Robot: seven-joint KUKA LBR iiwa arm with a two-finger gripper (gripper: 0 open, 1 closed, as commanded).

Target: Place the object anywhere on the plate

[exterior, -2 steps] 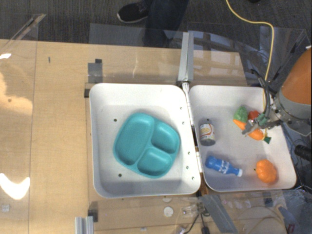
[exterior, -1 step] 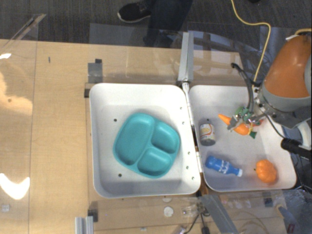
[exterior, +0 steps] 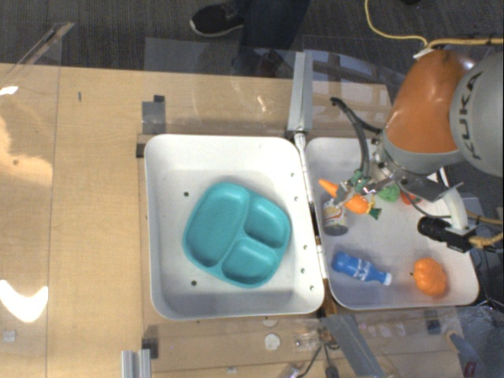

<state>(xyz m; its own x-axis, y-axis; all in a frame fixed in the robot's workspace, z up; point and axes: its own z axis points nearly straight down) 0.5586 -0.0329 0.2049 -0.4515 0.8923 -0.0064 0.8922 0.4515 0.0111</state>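
Wooden worktop [exterior: 87,211] carries two white bins. Over the right bin [exterior: 465,290], the pincer [exterior: 364,189] hangs, its grip impossible to tell; carrot [exterior: 358,205] just beneath, teal plate [exterior: 238,233] well left.

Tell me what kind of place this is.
Likely a robotics lab test bench: a robot arm reaches over two white bins, one holding a teal plate, the other toy items like a blue bottle.
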